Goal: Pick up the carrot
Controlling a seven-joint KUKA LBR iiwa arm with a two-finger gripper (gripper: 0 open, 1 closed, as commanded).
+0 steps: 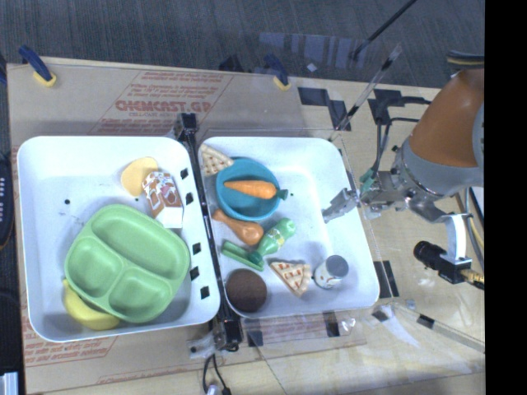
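Note:
The orange carrot (249, 189) lies on its side in a blue bowl (236, 206) at the back left of the right bin (325, 159). My gripper (338, 206) hangs at that bin's right wall, roughly a hand's width to the right of the bowl and a little nearer the front. It touches neither the carrot nor the bowl. The grey arm with its orange band (449, 126) reaches in from the right behind it.
Around the bowl lie a waffle piece (214, 160), a drumstick (239, 227), a green bottle (278, 234), a dark green vegetable (241, 256), a brown ball (246, 290), a pizza slice (290, 275) and a small can (331, 271). The left bin holds a green divided plate (128, 260).

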